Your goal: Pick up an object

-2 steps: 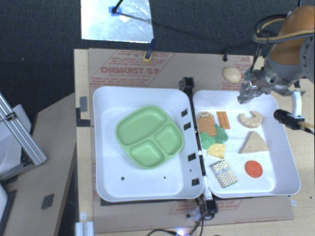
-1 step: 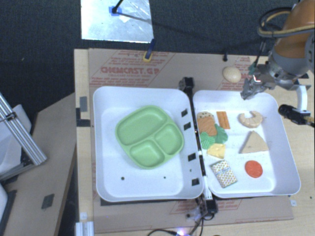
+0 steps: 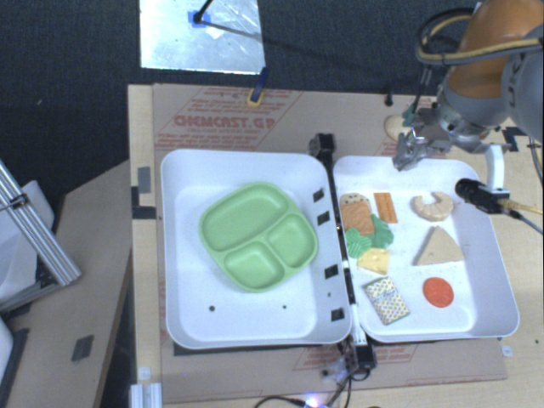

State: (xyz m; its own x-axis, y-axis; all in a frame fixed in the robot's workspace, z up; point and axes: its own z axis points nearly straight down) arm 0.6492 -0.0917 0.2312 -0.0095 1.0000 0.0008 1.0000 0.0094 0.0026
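Grey arm (image 3: 510, 75) with orange band, looped yellow-black cables, small metallic hand (image 3: 410, 153).

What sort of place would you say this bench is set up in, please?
Probably a robotics lab set up for grasping trials. A robot arm with its gripper hangs over two white bins: toy food pieces in one, a green divided plate in the other.

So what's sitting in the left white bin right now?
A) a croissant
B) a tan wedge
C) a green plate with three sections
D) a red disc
C: the green divided plate lies alone in the left bin, while the food pieces are in the right bin.
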